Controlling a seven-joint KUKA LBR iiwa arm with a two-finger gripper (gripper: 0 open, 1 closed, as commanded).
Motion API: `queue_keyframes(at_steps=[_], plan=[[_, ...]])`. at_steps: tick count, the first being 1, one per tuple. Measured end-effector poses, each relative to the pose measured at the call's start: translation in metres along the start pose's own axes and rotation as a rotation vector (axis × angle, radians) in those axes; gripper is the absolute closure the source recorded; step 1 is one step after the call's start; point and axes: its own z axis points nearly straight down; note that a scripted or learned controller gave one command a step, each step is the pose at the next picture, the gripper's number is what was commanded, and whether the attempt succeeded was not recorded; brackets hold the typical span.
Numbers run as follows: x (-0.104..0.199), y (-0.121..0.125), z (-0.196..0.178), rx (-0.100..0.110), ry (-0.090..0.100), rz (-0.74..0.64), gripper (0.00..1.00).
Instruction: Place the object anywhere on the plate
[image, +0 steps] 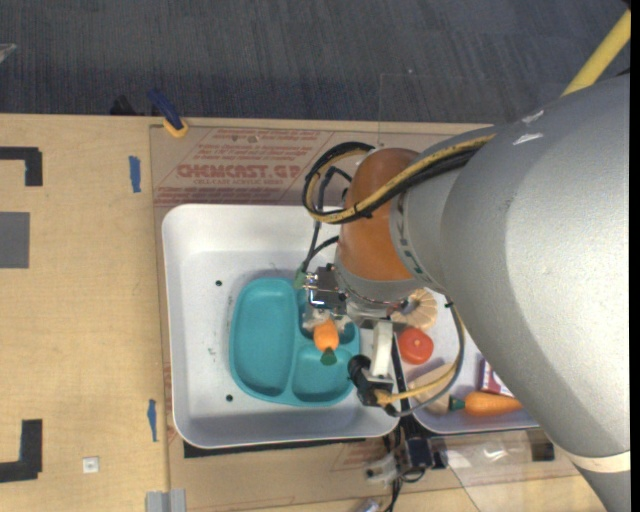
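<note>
Hovered over the teal divided plastic plate (262, 345) with a small orange carrot-like toy (326, 338) under the gripper (328, 322); grip unclear. Best lowered gently, released over a compartment.

Two white bins (200, 300), one teal plate (262, 340), two carrots (326, 340), one tomato (415, 347).

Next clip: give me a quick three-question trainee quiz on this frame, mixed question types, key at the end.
1. True or false: the teal plate lies in the left white bin.
2. What sits under the pincer? A) small carrot-like piece B) spoon C) cup
3. Fill in: the larger carrot lies in the ___ bin.

Key: 1 true. 2 A, the small orange piece over the plate's right edge; whether it is gripped is unclear. 3 right.
</note>
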Motion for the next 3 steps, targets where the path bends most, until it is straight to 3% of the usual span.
queue_keyframes(at_steps=[1,2,3], plan=[[0.068,0.026,-0.132,-0.007,0.004,-0.232,1.00],[0.100,0.005,-0.110,0.009,-0.001,-0.157,1.00],[0.100,0.005,-0.111,0.006,-0.002,-0.156,0.00]])
